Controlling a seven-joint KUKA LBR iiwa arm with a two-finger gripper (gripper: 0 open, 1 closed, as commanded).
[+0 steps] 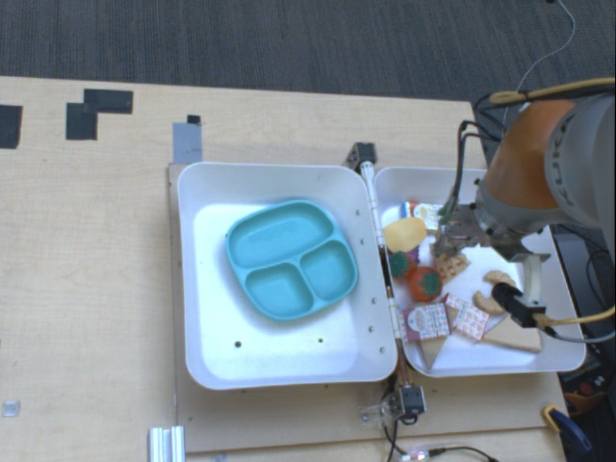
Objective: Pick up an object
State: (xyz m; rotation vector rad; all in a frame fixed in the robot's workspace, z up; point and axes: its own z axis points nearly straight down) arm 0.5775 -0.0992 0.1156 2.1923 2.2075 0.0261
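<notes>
My gripper [450, 250] hangs low over the right white plastic bin [568, 354], above a small brown toy [452, 265] beside a red-orange ball [424, 282]; its state I cannot tell. The toys look light, rigid, slippery; I'd pinch across the narrow middle.

One fixed camera looks down at a slant on my bench [87, 287], far enough back to take in both bins, left [207, 354] and right [568, 354]. My arm [553, 162] enters from its right.
</notes>
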